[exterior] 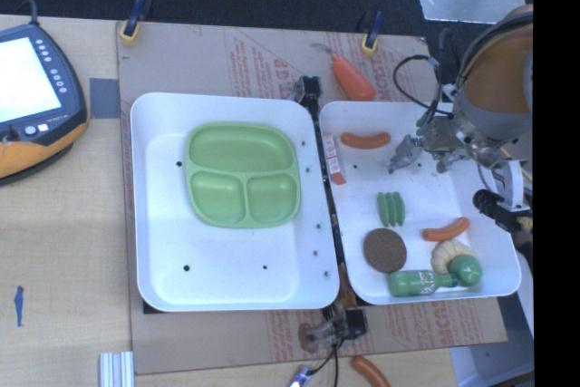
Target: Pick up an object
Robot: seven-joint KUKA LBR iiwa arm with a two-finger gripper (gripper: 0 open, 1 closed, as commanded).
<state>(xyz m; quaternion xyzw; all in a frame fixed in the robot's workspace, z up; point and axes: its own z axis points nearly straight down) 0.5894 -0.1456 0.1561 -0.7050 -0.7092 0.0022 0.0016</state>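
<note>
The arm reaches in from the right, and its gripper (405,160) hangs over the upper part of the right bin (358,285), fingers pointing left. Whether the gripper is spread or pressed together cannot be told; nothing shows between the tips.

The nearest piece of toy food is a sausage (364,140), lying just up and left of the gripper, near but apart from it. Below the gripper lies a green bean pod (391,208), and lower still a round brown patty (385,249). To the right of those rests a second sausage (446,230) (more orange than the first), then a pale shell-like pastry (446,256) touching a green ball (467,269), with a green bottle (417,283) lying on its side along the bin's lower edge.

The left bin (163,276) holds a green divided plate (243,174). Outside the bins, a carrot (352,79) lies on the cardboard (227,50) above the right bin, and a tablet-like control pad (32,100) sits at the far left of the bench.
</note>
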